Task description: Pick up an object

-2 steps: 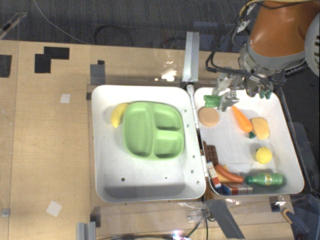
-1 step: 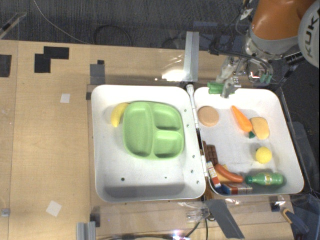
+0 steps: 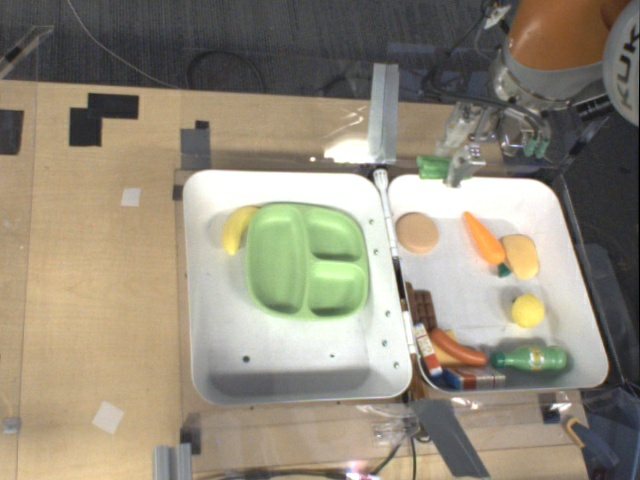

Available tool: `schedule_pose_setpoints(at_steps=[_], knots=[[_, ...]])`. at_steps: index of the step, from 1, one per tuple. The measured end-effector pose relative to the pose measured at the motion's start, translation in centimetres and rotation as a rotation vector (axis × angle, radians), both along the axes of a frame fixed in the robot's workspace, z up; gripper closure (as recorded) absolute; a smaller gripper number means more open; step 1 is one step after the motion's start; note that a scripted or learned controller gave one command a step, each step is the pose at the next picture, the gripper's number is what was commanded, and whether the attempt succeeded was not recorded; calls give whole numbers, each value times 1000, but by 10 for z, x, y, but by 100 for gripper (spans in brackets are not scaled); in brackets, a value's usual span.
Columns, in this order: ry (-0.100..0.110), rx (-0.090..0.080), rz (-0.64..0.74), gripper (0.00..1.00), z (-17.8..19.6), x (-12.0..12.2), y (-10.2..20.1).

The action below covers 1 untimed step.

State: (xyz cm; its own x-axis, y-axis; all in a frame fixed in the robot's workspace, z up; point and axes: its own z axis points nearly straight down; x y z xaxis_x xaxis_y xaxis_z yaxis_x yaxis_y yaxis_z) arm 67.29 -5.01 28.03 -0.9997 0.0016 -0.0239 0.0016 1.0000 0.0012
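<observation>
In the left bin (image 3: 210,358) a green divided plate (image 3: 305,258) lies slightly tilted, and a banana (image 3: 235,230) rests just beside the plate's far left edge, partly tucked under it. On the other side of that plate, in the right bin (image 3: 580,298), a round tan cookie (image 3: 417,232) sits nearest the plate, then a carrot (image 3: 484,239), a bread roll (image 3: 521,255) touching the carrot's lower end, and a lemon (image 3: 527,311) below the roll. Along the near wall of that bin lie a green bottle (image 3: 527,358), a hot dog (image 3: 458,347) and a chocolate bar (image 3: 420,308), crowded with smaller items too jumbled to name. Far beyond the plate, over the right bin's back rim, hangs the gripper (image 3: 458,168); a small green piece (image 3: 432,168) shows beside its tip, but whether the jaws are open, closed or gripping it I cannot tell. The arm (image 3: 555,18) is cut off by the top edge
</observation>
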Motion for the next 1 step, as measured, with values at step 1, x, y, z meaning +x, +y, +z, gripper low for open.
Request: schedule_pose_setpoints(at_steps=[1], knots=[[12,-2,131,100,-9,-3,16]])
